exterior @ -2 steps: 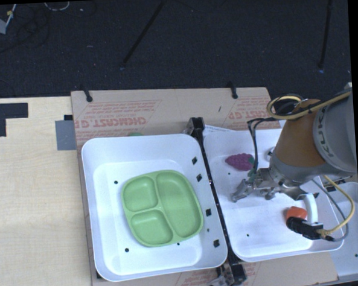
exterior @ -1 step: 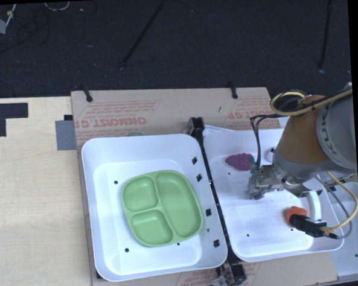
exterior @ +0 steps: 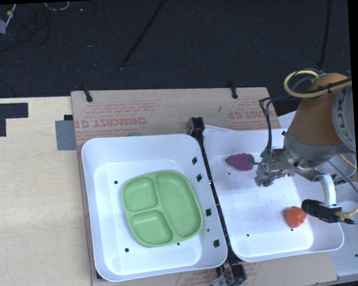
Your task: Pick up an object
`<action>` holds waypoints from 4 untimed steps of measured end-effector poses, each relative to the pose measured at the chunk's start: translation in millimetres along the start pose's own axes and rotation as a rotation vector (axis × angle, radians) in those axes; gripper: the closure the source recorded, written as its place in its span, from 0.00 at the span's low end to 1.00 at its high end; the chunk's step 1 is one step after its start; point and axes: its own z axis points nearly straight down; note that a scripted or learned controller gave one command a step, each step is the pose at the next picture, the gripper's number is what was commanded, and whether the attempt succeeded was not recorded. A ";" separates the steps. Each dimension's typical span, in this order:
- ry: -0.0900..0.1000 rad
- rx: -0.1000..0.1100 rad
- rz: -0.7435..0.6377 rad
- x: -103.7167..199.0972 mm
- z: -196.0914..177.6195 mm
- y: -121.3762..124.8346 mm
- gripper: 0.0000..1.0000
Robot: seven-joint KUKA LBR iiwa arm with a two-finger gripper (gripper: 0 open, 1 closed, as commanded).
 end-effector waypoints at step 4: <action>0.001 0.003 -0.003 78.7 -107.7 14.1 1.00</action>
